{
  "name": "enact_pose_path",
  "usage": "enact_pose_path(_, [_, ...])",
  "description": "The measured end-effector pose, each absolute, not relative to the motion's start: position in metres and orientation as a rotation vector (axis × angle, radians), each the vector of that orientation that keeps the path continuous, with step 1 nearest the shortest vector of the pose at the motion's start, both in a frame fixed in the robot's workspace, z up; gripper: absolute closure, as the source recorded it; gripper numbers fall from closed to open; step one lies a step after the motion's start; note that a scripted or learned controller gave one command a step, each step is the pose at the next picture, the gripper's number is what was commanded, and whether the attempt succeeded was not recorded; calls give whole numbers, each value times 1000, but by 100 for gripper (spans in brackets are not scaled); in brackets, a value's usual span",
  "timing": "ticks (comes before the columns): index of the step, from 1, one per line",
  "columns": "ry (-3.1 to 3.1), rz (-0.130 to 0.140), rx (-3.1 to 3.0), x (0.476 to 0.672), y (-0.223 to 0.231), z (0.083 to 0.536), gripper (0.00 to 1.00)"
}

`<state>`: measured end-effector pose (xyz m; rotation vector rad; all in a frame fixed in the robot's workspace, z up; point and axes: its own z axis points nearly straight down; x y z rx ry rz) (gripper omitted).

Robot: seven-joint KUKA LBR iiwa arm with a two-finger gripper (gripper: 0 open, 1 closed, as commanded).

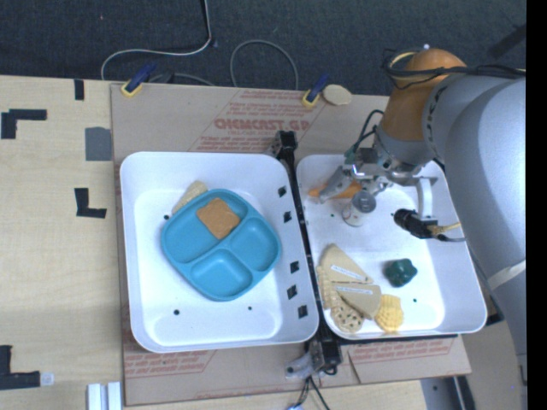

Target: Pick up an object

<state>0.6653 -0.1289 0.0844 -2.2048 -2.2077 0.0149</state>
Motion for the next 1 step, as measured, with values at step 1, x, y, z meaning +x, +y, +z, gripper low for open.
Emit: enact_pose_path(1, [-2222,30,-2221,665,-104,85,0])
